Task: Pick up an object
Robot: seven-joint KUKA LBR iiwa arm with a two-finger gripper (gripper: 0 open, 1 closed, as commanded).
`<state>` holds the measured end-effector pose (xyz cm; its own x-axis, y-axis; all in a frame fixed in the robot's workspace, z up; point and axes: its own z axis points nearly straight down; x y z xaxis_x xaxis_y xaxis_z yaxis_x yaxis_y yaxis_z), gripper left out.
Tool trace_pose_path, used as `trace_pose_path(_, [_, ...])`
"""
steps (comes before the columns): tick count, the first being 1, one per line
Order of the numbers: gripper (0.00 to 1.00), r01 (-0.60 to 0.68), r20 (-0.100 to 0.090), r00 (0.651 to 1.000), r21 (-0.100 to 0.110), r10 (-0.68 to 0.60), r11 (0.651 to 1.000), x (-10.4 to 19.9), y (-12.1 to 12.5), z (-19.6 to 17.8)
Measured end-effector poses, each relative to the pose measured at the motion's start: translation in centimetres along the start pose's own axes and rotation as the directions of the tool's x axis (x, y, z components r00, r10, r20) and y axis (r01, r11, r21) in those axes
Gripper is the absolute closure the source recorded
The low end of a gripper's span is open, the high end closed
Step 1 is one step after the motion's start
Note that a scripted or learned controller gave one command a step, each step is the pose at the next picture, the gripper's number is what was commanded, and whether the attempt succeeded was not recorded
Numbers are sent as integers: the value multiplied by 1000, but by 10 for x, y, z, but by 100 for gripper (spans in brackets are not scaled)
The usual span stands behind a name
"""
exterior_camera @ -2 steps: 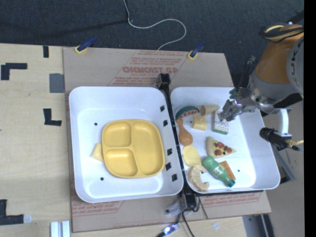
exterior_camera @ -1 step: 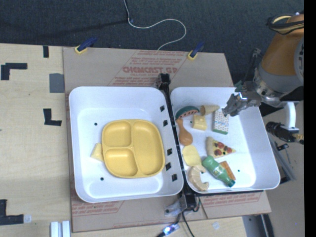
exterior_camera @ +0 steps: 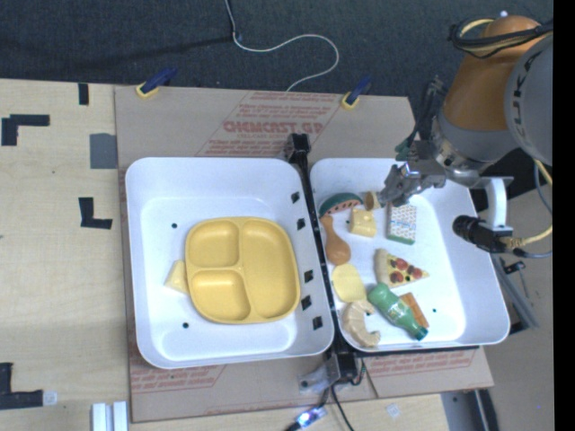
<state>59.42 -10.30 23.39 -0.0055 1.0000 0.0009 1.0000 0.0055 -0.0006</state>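
- Since the gripper hangs near the right bin's far edge, just above the small patterned packet, descend straight there.
- Whether the jaws are spread or closed, I cannot tell.
- Avoid nudging the cheese wedge alongside.

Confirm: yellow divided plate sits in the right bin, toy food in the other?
Not quite. The camera view shows the yellow divided plate in the left bin; the toy food, such as the pizza slice, lies in the right bin.
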Motion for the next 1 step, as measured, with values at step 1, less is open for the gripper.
trace_pose_path(1, [100, -4, 2, 1000, 2, 4, 1000, 28, -3, 15])
